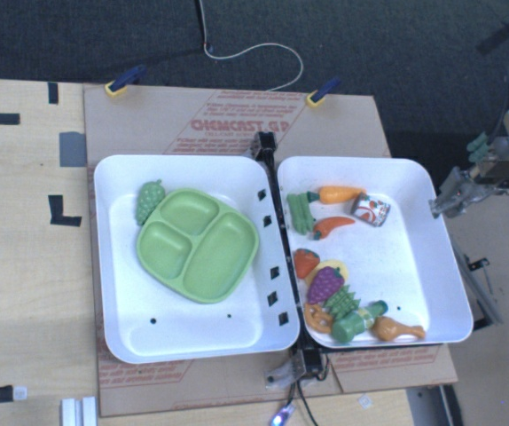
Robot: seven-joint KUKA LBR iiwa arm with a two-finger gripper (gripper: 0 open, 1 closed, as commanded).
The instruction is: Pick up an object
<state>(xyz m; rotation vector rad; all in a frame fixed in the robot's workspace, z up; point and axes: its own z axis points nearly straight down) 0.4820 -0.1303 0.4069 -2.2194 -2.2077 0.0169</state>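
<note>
I'm looking at the gripper (454, 201) hanging just outside the right rim of the right bin (414, 238), and honestly I can't tell how the jaws are standing, the whole thing is a dark blurry lump at the frame edge. Nothing is showing between them, so I'm counting it as empty-handed.

Working outward: nearest to it in the right bin is the little red-and-white can (371, 209), lying on its side. Looks light and stiff but round, so I'm guessing it'll roll or squirt out unless I'm closing across its short width. Just left of it are the orange carrot (340, 193), a second orange piece (333, 226) and the green pods (299, 211). Along the near side there's a crowded pile: purple grapes (324, 285), a green veg (354, 322), an orange gourd (397, 330). All toy food by the look, hard, light, slick plastic.

I'm leaning toward the carrot: slim, sitting apart, easy to pinch across the middle.

Left bin (121, 264) is holding the green divided plate (198, 245) and green grapes (149, 200), too far over to bother with.
</note>
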